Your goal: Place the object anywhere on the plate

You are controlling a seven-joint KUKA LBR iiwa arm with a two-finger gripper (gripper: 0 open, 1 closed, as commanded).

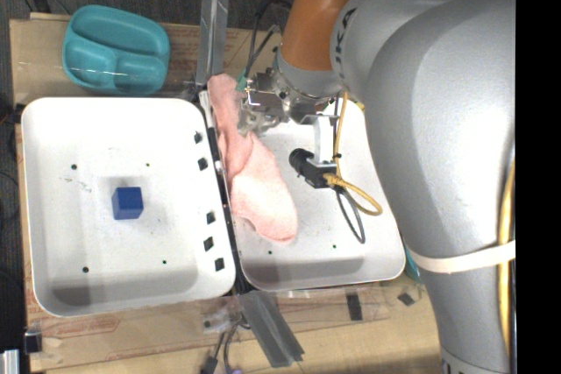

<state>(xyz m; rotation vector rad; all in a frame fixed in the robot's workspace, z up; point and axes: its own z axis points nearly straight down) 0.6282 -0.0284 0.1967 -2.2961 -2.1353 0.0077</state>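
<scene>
The arm is hanging over the right bin (351, 263), its gripper (256, 105) sitting right at the top end of the pink cloth (254, 179). Whether that gripper is clamped on the cloth or not, I cannot tell from this angle.

The cloth is lying along the right bin's left wall, its upper end bunching up by the divider, its wider lower end spreading flat on the bin floor. It is looking soft, light and floppy, so it should be drooping and trailing when lifted; a pinch on the bunched upper fold is looking like the best hold.

The teal plate (117, 48) is waiting on the bench beyond the left bin (53, 188), well apart from the cloth. A blue cube (128, 202) is sitting in the left bin. The route crosses the bin walls, so a dangling tail may be snagging there.
</scene>
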